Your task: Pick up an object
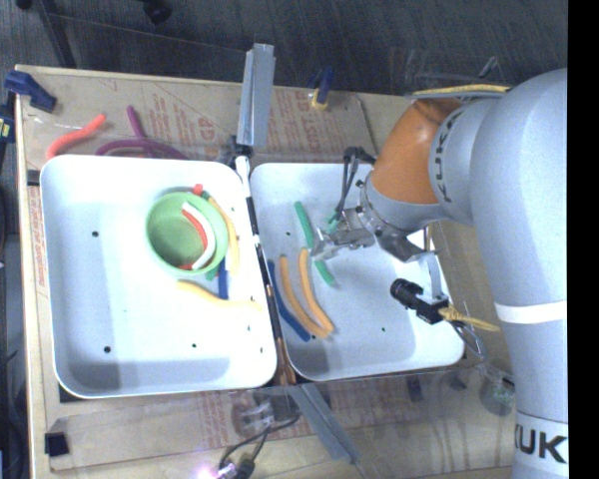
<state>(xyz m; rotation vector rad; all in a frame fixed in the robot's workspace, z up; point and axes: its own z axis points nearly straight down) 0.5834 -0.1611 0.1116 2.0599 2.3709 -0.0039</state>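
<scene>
Left of the claw [329, 239]: green stick [303, 225], orange strips [315, 294], white bins [70, 297], green bowl [180, 233].

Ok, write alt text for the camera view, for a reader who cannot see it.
A grey arm with an orange band reaches from the right into the right bin, its hand low over green, orange and blue strips by the bin's left wall. The left bin holds a green bowl with more coloured strips in and beside it.
</scene>
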